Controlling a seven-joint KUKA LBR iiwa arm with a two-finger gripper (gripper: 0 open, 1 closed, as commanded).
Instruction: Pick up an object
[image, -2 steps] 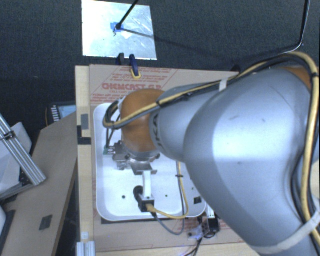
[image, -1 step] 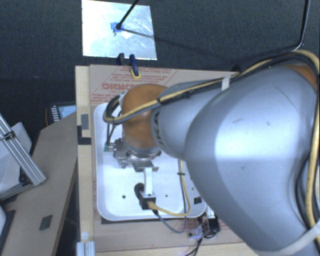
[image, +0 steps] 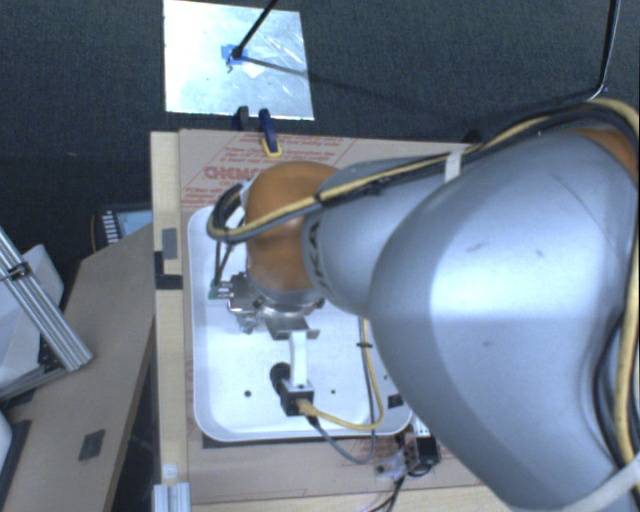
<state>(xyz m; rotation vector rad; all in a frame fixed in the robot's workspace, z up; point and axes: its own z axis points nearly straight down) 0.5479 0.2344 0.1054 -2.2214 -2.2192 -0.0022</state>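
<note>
My gripper (image: 272, 308) hangs low over the left white bin (image: 212, 405), just below the orange band (image: 280, 225) of the wrist. The wrist and its fittings hide what lies under it. The big grey arm (image: 500, 320) reaches in from the right and covers the right bin. The bin floor that shows in front of the gripper is white, with two small dark specks (image: 247, 392) on it. A small green bit (image: 214, 291) shows at the gripper's left side; I cannot tell what it is.
The bin rests on a cardboard sheet (image: 300, 155) held by a blue clamp (image: 268, 128) at the back. A shiny sheet (image: 238, 60) lies beyond it. An aluminium bar (image: 40, 312) stands at the left. Loose wires (image: 400, 462) lie by the front edge.
</note>
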